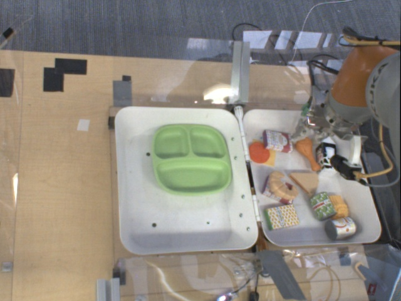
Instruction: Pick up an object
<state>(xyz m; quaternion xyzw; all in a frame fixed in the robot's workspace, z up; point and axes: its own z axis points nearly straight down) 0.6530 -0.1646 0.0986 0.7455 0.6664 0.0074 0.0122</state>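
Your gripper hovers just above the orange carrot-shaped toy, lying lengthwise below it; jaw state cannot be told.

Green tray, white bins, orange carrot

Left white bin: holds a green divided plate, three compartments, lying flat near centre. Table: tan surface, with black square markings at upper left and a small white square below them. A metal post stands behind the bins' shared edge. Grey carpet lies beyond.
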